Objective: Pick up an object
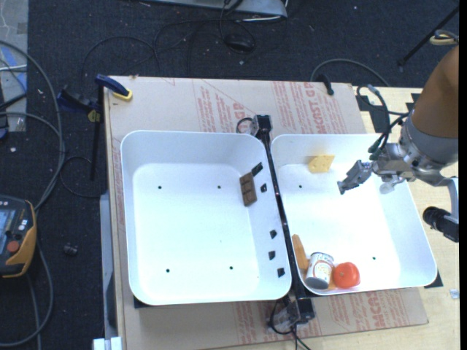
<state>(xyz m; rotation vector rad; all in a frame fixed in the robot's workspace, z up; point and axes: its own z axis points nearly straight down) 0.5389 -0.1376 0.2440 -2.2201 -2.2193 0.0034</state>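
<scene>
The right bin (408, 217) had four things in it. A pale yellow wedge (321, 164), looking like a chunk of cheese or sponge, sat near the bin's back wall, on its own. Down in the front left corner three things were bunched together — a small tin can (318, 269) lying on its side with a white label and a shiny end, a red tomato (346, 274) touching it on the right, and an orange carrot (299, 251) lying along the left wall just behind the can.

The gripper (353, 176) hung over the back half of that bin, just right of the yellow wedge and apart from it, well away from the corner cluster. Nothing was between its fingers; whether they were spread or closed I honestly couldn't tell from that angle.

Loads of open white floor through the middle and right side of that bin. The left bin (146, 195) had just a brown chocolate bar (248, 189) lying near its right wall — flat, rectangular, segmented looking.

Both bins were smooth glossy white plastic with rounded corners, sitting on a cardboard sheet (190, 104) with red print, and the floor (58, 35) around it was dark carpet with cables.
</scene>
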